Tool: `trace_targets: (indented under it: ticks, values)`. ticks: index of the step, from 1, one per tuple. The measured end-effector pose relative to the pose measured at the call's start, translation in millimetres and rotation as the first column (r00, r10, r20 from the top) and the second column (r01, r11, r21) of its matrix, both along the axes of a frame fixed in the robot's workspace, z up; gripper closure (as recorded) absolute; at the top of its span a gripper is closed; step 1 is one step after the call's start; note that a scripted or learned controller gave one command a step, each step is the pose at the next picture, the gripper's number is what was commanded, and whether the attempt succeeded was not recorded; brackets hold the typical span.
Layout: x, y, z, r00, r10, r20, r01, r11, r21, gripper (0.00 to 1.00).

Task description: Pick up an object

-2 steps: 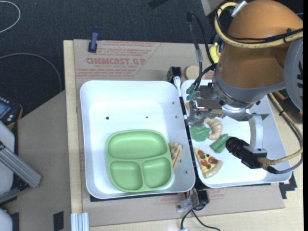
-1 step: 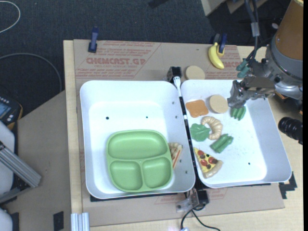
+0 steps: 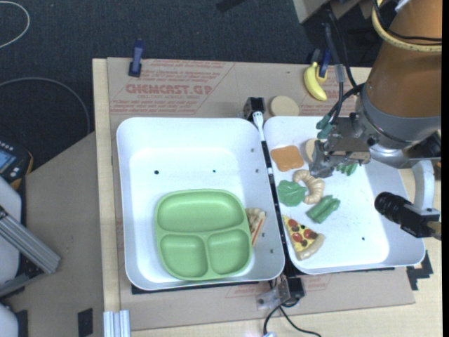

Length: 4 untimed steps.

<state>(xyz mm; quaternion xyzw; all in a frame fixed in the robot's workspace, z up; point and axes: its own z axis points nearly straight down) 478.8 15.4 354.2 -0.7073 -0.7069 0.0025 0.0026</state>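
Objects for picking lie mostly in the right bin, but we start at the left: the left bin holds a green divided plate, and just beside the plate's right edge, against the bin wall, sits a small tan piece with red streaks. Crossing the black divider between the bins, we find in the right bin an orange-brown flat slab near the upper left corner, a green leaf-shaped piece below it, and a toy pizza slice near the lower left corner. A pale curled piece lies touching the leaf's right side, with a green ridged piece just below it. Our hand hangs low over the upper middle of the right bin, next to the curled piece; we cannot tell whether it grips anything. Behind the bins, on the tabletop, rest a round tan disc and a yellow banana.
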Motion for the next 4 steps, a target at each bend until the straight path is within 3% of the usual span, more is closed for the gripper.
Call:
trace_targets:
  ticks: [1, 2, 3, 4]
  values:
    - [0.4, 76.7, 9.4, 1.000, 0.010, 0.010, -0.010, 1.000, 0.002, 1.00]
    - [1.3, 72.4, 20.0, 1.000, 0.001, 0.013, -0.001, 1.000, 0.001, 1.00]
    - [26.1, 99.2, -19.2, 1.000, 0.003, 0.002, -0.003, 1.000, -0.001, 1.00]
    - [26.0, 98.1, -5.9, 1.000, 0.001, 0.008, -0.001, 1.000, 0.000, 1.00]
